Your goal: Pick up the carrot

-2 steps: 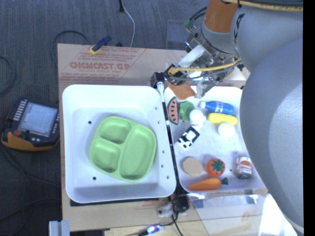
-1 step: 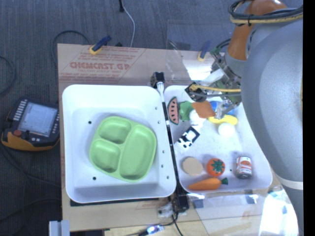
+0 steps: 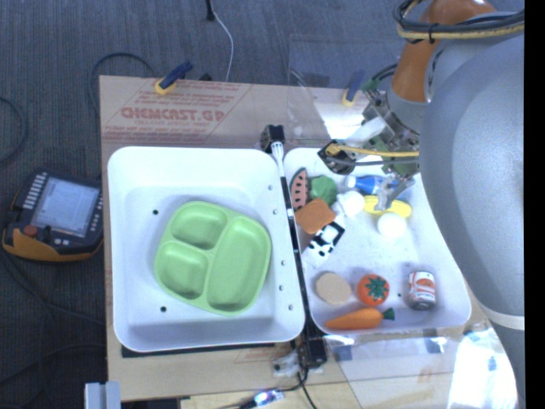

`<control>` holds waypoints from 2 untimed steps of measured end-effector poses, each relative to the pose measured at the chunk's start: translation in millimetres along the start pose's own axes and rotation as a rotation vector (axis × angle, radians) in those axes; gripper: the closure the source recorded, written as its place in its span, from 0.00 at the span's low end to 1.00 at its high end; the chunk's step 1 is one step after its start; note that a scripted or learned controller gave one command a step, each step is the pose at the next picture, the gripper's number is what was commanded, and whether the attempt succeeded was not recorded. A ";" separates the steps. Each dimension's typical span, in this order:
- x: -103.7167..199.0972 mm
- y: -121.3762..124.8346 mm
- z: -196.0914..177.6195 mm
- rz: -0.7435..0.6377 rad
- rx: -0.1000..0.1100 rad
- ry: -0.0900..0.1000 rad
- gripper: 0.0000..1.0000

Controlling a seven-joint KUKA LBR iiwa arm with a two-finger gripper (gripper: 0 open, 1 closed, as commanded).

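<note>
The carrot [image 3: 353,319], orange with a small green top, lies flat along the near edge of the right bin [image 3: 447,254], its green end pointing right. My gripper [image 3: 389,187] hangs over the far part of that same bin, above a blue bottle [image 3: 368,183] and a yellow piece [image 3: 387,207]. It is well away from the carrot, which lies free with nothing touching it but the bin floor.
Around the carrot sit a tomato [image 3: 372,289], a tan oval piece [image 3: 333,288] and a small can [image 3: 421,288]. Farther back lie a watermelon slice [image 3: 297,187], an orange piece [image 3: 313,216] and white balls [image 3: 392,224]. The left bin [image 3: 128,186] holds a green divided tray [image 3: 213,256].
</note>
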State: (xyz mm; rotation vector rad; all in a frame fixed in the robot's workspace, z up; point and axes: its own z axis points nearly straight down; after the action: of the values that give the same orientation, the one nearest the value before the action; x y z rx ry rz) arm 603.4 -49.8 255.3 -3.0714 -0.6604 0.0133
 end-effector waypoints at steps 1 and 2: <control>-6.1 -71.6 75.2 -0.203 0.004 -0.003 0.00; -74.3 -29.8 73.5 0.068 0.002 -0.002 0.00</control>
State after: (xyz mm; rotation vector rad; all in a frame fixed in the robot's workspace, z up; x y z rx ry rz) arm 522.9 -53.3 182.4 -3.0909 -0.5555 0.0164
